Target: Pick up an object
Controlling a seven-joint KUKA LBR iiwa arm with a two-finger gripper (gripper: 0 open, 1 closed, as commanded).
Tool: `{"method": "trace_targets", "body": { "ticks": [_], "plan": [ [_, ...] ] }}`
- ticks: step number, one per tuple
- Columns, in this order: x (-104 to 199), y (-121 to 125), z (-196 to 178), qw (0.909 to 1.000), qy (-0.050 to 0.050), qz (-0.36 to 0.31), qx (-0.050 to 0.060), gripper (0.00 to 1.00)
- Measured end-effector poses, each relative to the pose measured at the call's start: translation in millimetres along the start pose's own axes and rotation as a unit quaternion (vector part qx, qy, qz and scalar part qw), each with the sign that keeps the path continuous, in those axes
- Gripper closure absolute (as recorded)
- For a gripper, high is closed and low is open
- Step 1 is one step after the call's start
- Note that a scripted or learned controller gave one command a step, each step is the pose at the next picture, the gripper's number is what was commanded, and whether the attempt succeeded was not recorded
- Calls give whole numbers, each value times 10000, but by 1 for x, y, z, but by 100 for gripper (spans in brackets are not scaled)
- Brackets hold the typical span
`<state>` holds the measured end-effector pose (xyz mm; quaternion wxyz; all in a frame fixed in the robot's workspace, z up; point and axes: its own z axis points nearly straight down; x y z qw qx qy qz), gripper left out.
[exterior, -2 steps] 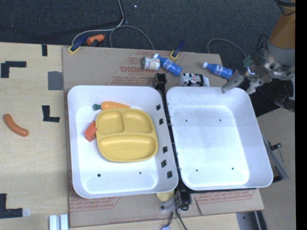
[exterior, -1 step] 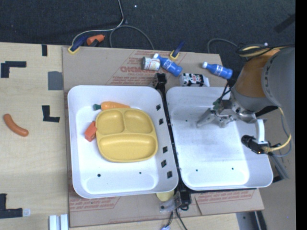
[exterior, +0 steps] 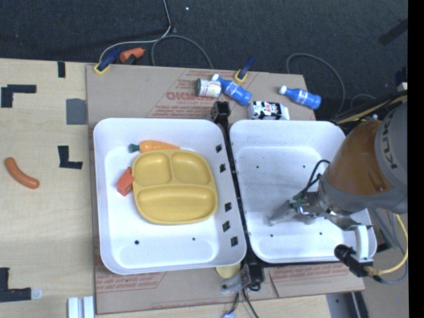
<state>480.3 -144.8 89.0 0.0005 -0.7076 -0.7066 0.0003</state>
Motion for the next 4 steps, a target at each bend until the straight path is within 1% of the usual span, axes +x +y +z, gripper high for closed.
{"method": "trace_targets", "body": {
  "ticks": [1, 2, 3, 4],
  "plan": [
    [42, 75, 2, 10000, -24, -19, -27, 0],
    [46, 105, 3, 10000, -7, -9, -6, 0],
    [32, 192, 4, 10000, -14, -29, -42, 0],
    [32, 189, -7, 10000, -26, -26, -22, 100]
  ]
}}
